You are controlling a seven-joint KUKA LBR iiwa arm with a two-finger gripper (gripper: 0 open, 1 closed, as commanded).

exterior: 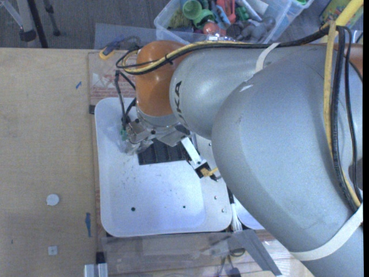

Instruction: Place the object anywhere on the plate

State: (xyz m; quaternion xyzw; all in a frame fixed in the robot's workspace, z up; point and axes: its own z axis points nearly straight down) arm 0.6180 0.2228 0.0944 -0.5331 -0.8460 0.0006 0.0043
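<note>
My gripper (134, 143) hangs low over the far left corner of the left white bin (155, 212), under the orange wrist band (154, 77). A black block (162, 153) of the gripper body lies just right of it. A small green spot (123, 133) shows at the gripper's left side; what it belongs to is unclear. A white curved rim (249, 219), possibly the plate, peeks out from beneath the arm in the right bin. The grey arm (271, 131) hides most of the right bin.
Two small dark specks (133, 209) lie on the left bin's floor near its front. A clear tub of colourful toys (230, 7) stands behind the bench. A bare wooden board (46, 143) lies to the left of the bins.
</note>
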